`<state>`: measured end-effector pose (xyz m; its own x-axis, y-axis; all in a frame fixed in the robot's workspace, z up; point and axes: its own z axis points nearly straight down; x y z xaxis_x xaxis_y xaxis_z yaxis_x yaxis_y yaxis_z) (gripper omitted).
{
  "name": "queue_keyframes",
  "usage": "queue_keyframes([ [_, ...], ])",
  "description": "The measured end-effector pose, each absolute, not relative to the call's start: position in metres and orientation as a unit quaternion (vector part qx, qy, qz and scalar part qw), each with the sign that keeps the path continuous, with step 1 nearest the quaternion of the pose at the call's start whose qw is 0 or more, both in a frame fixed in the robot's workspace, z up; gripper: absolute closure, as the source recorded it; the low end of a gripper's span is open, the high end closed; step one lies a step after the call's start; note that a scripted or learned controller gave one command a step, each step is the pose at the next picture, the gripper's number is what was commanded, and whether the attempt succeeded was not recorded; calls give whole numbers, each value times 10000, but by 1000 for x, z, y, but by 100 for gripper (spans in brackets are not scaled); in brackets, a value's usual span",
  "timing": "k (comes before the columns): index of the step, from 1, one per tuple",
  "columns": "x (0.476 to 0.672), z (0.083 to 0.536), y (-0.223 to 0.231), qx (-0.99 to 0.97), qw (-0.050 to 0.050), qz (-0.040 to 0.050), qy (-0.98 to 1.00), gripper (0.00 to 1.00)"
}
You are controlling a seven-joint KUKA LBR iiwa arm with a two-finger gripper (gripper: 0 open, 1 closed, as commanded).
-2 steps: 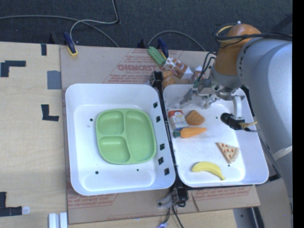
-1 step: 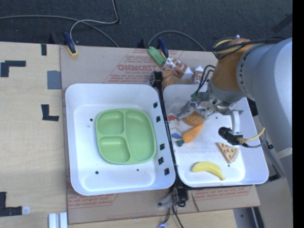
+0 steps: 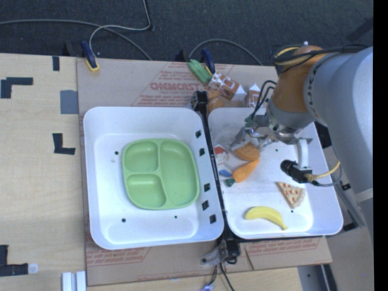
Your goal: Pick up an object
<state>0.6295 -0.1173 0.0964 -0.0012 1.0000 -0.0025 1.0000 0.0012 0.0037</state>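
Grey arm with orange band reaches in from 3 o'clock; gripper point(image 3: 253, 136) low over right bin point(image 3: 324, 223), toward bin's 11 o'clock. Finger state: cannot tell, wrist blocks view. Orange-brown bread-like piece point(image 3: 247, 153) just below gripper; contact unclear. Toy carrot point(image 3: 244, 171) beside it at 6 o'clock. Small red-white item point(image 3: 220, 156) by bin's 9 o'clock wall. Waffle wedge point(image 3: 291, 193) toward 4 o'clock, banana point(image 3: 265, 216) at 6 o'clock. Left bin point(image 3: 97, 162) holds green divided plate point(image 3: 161, 173), centred.
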Motion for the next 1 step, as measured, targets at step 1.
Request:
queue_keyframes([
  [1,590,184,-59,7062,-3,1,7080,100],
])
